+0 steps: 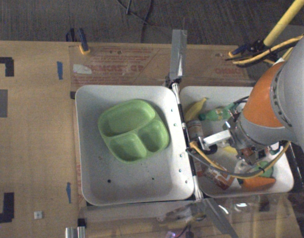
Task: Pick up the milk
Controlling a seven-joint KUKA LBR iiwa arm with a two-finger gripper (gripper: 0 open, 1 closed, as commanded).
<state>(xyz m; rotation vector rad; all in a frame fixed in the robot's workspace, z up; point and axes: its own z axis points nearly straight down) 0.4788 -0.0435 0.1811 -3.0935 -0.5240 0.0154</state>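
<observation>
Jaws hidden beneath the wrist, gap unreadable; the gripper [248, 155] sits low in the smooth white right bin [211, 93], near a curved yellow banana [195, 109] and green bottle [216, 114].

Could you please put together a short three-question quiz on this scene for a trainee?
1. True or false: the green divided plate lies in the left bin.
2. Which does the arm hang over? A) the left bin B) the right bin C) the bare bench beside the bins
3. Fill in: the yellow fruit near the right bin's far corner, next to the divider, is a ____.

Key: 1 true; 2 B; 3 banana.
</observation>
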